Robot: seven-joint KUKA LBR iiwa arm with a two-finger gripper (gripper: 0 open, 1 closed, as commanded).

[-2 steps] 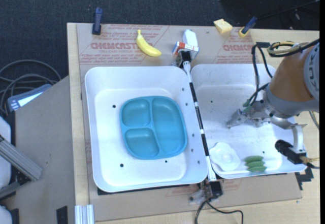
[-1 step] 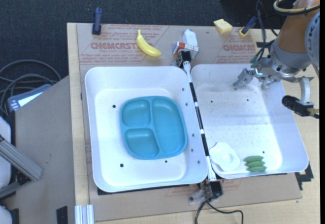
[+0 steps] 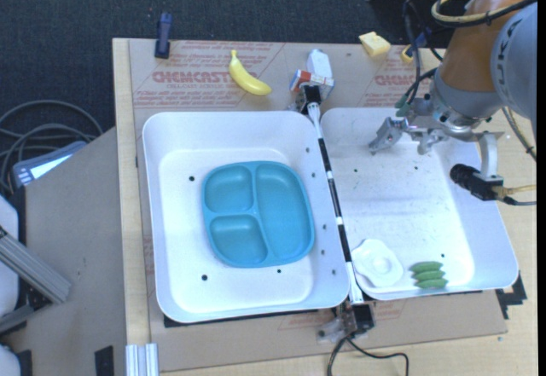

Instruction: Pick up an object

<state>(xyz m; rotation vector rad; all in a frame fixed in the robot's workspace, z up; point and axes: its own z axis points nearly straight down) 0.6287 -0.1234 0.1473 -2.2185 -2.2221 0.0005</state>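
In the right bin (image 3: 478,221) two objects lie near the front edge: a white fried-egg toy (image 3: 378,265) and a green pea pod (image 3: 428,274) just right of it. My gripper (image 3: 401,141) hangs over the far part of the same bin, well behind both objects. It is open, its two fingers spread apart with nothing between them. The left bin (image 3: 171,161) holds a blue divided plate (image 3: 257,213) at its middle.
On the bench behind the bins lie a yellow banana (image 3: 247,78), a small blue item (image 3: 162,33), a red-and-white carton (image 3: 312,76) and a yellow wedge (image 3: 374,43). The grey arm with its orange band (image 3: 482,42) leans in over the right bin's far right corner.
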